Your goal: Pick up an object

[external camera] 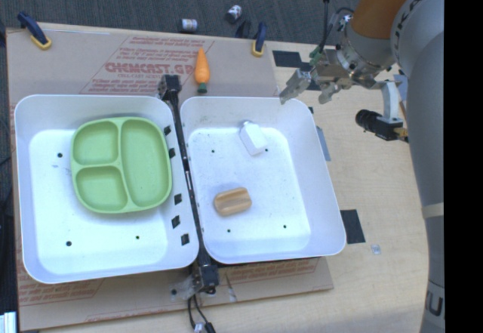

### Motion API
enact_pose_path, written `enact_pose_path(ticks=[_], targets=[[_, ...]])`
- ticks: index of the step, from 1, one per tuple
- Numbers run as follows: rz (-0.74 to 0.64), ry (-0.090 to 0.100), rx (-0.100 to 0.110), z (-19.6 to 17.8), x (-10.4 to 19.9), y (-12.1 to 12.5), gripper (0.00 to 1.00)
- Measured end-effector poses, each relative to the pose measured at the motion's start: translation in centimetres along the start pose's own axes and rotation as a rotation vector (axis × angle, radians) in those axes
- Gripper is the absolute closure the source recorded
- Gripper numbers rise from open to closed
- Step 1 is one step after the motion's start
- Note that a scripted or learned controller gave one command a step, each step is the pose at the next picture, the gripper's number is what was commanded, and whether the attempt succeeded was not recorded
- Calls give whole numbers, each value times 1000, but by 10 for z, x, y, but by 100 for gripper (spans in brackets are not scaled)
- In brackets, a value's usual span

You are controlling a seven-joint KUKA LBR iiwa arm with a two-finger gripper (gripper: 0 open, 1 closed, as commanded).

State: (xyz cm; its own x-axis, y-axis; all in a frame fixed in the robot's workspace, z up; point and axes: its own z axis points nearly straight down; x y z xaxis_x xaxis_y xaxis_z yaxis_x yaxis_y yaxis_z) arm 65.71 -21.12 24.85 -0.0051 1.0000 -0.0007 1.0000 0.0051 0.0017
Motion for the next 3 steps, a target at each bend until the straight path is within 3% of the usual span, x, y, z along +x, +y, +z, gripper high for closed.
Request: enact_pose_path(ticks=[1,2,3], targets=[[-1,1,6,89,3,-14,0],[0,0,0,2,0,0,0],[-1,1,8,111,1,-17,0]])
